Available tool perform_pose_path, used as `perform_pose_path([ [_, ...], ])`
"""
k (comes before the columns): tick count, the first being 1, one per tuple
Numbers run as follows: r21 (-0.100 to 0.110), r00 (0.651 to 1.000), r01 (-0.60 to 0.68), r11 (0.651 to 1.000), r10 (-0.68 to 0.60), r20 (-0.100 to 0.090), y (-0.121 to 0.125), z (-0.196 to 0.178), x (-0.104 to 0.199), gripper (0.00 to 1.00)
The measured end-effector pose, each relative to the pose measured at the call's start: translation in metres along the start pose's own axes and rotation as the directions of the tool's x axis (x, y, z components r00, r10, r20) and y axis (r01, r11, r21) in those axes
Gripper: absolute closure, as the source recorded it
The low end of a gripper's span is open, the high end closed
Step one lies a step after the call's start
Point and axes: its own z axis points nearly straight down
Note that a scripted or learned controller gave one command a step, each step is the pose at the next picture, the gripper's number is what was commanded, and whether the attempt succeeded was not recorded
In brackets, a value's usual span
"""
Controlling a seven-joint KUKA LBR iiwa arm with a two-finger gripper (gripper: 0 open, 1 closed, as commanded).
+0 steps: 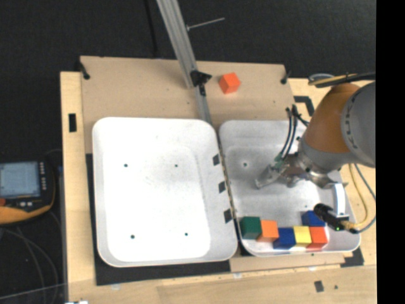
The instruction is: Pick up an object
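Observation:
Several coloured blocks lie along the near edge of the right bin: a green block, an orange block, a blue block, a yellow block, a red block and another blue block behind them. My gripper hangs over the middle of the right bin, pointing left, up and away from the row of blocks. Nothing shows between its fingers.
The left bin sits beside the right one. An orange cube rests on the bench behind the bins. A slanted metal pole rises from the back. A handheld pendant lies off the bench at the left.

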Motion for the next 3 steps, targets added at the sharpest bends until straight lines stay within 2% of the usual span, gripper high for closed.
perform_pose_path([
  [1, -0.006, 1.0, 0.002, 1.0, -0.002, 0.0, 0.042, -0.112, 0.057, 0.0],
  [2, 0.005, 1.0, -0.008, 1.0, 0.008, 0.001, 0.006, -0.117, 0.041, 0.0],
  [3, -0.003, 1.0, -0.002, 1.0, 0.002, 0.0, -0.034, -0.189, 0.052, 0.0],
])
